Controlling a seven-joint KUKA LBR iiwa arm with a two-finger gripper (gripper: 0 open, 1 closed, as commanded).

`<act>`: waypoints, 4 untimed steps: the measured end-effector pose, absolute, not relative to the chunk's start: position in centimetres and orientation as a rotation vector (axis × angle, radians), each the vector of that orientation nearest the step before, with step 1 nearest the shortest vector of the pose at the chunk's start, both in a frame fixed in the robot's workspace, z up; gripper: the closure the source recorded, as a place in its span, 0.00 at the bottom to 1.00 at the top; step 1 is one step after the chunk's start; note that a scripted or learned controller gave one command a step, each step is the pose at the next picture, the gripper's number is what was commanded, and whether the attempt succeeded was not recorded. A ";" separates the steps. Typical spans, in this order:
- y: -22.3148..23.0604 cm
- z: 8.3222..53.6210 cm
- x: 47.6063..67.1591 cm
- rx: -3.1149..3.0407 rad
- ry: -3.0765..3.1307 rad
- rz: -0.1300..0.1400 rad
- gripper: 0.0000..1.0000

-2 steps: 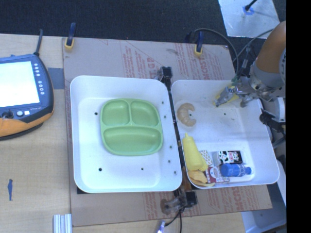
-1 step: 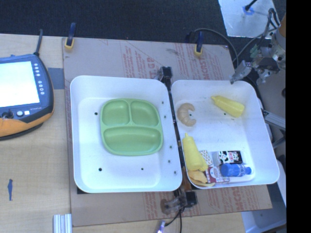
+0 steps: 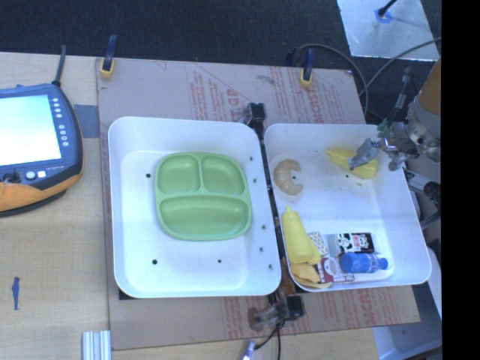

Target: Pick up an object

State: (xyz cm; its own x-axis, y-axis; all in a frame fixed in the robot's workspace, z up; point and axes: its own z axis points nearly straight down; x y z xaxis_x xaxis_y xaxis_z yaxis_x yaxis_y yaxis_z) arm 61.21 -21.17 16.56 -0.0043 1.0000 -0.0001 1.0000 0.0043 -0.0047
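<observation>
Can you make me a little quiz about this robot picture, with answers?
1. True or false: the green plate lies in the left bin.
2. Which thing is the gripper closest to? A) yellow piece B) blue bottle C) croissant
3. Fill in: the tablet sits on the bench, to the ____ of both bins in the picture.

Key: 1 true. 2 A. 3 left.
</observation>
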 end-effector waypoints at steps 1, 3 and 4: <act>-21.0 12.8 65.0 -2.216 -2.226 0.004 0.00; -20.2 9.2 65.6 -2.219 -2.224 0.002 0.00; -20.2 10.3 65.7 -2.217 -2.228 0.001 1.00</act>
